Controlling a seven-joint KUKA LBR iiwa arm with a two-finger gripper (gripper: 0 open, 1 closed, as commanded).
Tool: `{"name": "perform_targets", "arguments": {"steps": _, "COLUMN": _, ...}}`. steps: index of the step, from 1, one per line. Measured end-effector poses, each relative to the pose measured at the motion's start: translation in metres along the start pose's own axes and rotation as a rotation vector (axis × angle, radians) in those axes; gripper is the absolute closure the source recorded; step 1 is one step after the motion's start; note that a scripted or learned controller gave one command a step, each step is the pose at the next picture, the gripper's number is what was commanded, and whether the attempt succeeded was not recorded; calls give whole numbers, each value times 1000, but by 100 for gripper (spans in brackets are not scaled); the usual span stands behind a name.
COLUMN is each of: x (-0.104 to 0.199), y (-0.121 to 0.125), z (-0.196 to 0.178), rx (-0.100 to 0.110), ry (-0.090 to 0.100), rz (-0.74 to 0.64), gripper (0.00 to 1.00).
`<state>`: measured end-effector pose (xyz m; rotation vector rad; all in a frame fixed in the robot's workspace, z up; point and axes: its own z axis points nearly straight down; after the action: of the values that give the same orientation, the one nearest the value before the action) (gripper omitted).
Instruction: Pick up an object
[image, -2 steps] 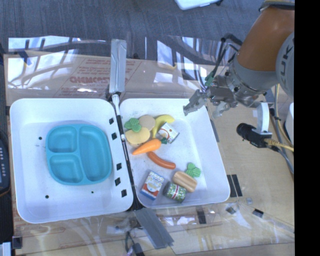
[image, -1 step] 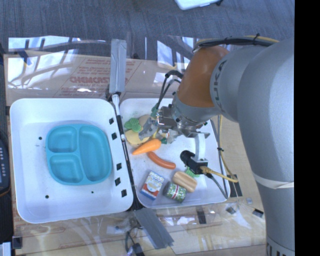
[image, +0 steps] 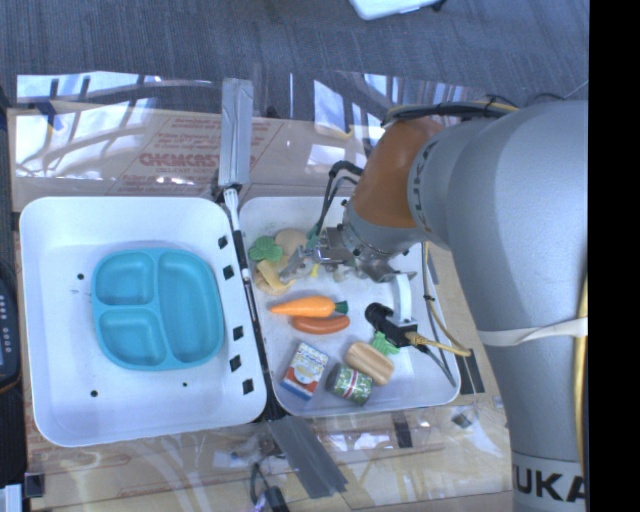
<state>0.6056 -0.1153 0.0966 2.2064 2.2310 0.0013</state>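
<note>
From the right, the grey arm (image: 500, 230) bends low over the right bin (image: 440, 385), orange band above the wrist. Its gripper (image: 312, 256) sits at the bin's far left corner, by a green-and-yellow toy (image: 266, 250); whether it is parted or closed, I cannot tell. A carrot (image: 304, 307) lies nearer, mid-bin. The left bin (image: 40, 300) holds a blue divided tray (image: 157, 306).

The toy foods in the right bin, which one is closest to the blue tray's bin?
The green leafy piece, at the right bin's upper left corner, right by the divider. The carrot, carton, can and bread roll lie farther right.
</note>
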Motion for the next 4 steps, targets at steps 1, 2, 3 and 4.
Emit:
{"name": "perform_targets", "arguments": {"steps": 1, "x": 14, "y": -66, "z": 5, "rx": 7, "ry": 4, "rz": -94, "gripper": 0}}
{"name": "perform_targets", "arguments": {"steps": 2, "x": 12, "y": -101, "z": 5, "rx": 6, "ry": 4, "rz": -178, "gripper": 0}}
{"name": "perform_targets", "arguments": {"steps": 3, "x": 21, "y": -129, "z": 5, "rx": 6, "ry": 5, "rz": -351, "gripper": 0}}
{"name": "perform_targets", "arguments": {"steps": 4, "x": 21, "y": -128, "z": -5, "rx": 5, "ry": 6, "rz": -354, "gripper": 100}}
